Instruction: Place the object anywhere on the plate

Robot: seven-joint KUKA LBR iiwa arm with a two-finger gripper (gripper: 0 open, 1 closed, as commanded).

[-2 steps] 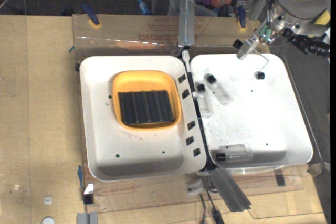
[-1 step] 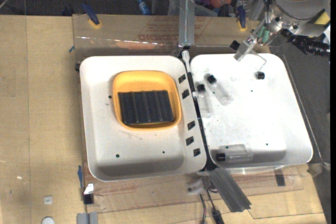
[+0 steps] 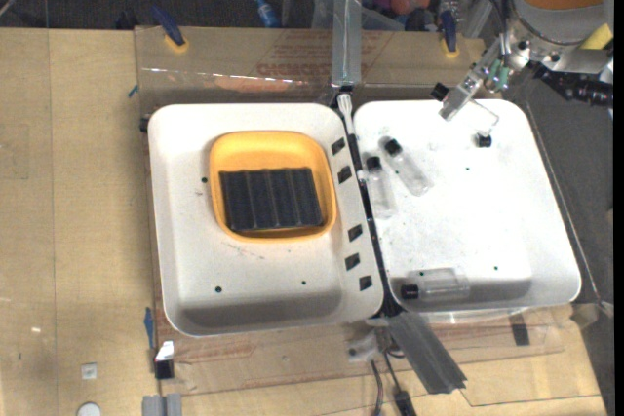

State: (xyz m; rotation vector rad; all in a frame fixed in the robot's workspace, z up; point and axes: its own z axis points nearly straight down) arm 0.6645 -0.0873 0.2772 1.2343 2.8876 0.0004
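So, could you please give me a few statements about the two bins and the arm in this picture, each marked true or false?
1. The yellow plate sits in the left bin. True.
2. A dark ridged object lies on the plate. True.
3. The gripper is pressing down on the dark ridged object. False: it hangs above the far edge of the right bin, well apart from the plate.
4. The clear bottle with a black cap lies in the left bin. False: it lies in the right bin, near the divider.
5. The plate is flipped upside down. False: it sits right way up, rim raised.
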